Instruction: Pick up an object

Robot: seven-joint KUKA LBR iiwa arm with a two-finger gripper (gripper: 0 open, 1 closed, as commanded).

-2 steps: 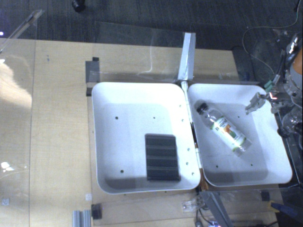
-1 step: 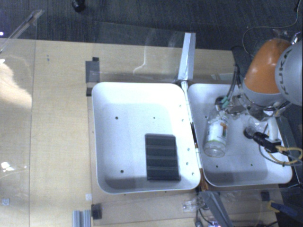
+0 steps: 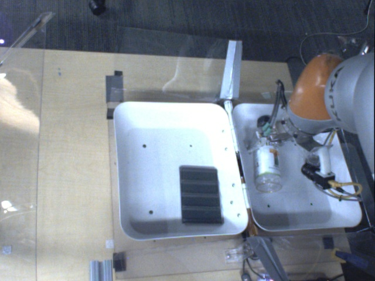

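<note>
Camera view: end effector [image 3: 270, 134] sits atop the clear bottle [image 3: 268, 167].

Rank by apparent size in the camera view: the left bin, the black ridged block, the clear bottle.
1. Left bin, by far the largest.
2. Black ridged block, lying inside that bin.
3. Clear bottle, in the right bin, smallest, its top partly hidden by the tool.

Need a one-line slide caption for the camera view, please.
Gripper over clear bottle in right bin; black ridged block in left bin.
</note>
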